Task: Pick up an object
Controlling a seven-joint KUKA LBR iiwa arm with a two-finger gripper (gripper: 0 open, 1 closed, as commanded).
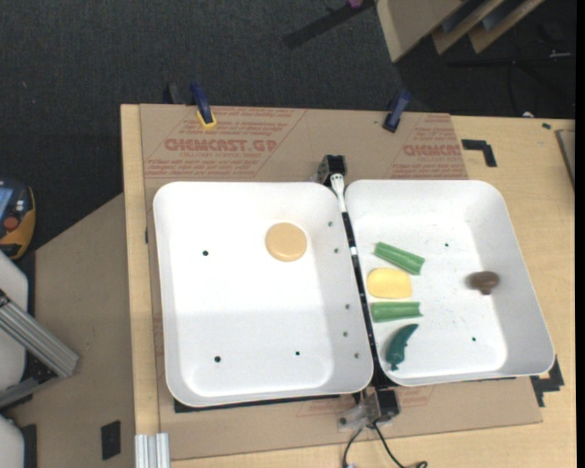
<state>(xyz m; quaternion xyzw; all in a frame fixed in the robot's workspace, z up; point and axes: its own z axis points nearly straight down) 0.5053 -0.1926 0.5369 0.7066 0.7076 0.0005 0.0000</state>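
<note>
Surface: the counter [274,137] is topped with a brown board printed in red lettering, partly legible as "CHEMCAST". Two blue clamps, one [201,105] at the far edge toward the view's left and the other [397,110] further right, grip the far edge. Black corner marks sit on the board near the right-hand bin.

Bins: two shallow white bins lie side by side, their inner rims touching along a dark seam. A black clip [334,168] sits at the seam's far end, and a small fitting with a cable [384,448] sits at the near end. Small black dots mark both bin floors.

Left bin [164,274]: one tan round disc [287,242], lying flat in the far half, apart from the walls.

Right bin [512,228]: a column of pieces close to the seam.
- green bar [398,258], slanted
- yellow lump [389,283], just below it
- second green bar [396,311], just beside the yellow lump
- dark teal piece [399,345], nearest the front wall
- brown lump [483,282], alone, well apart toward the outer wall

Room: dark carpet floor [73,55] surrounds the counter. A pale wooden structure [457,23] stands at the upper right. An aluminium rail [37,334] crosses the lower left corner.

Gripper: whether it is spread or pressed together cannot be told, so positions are given relative to the bins.
</note>
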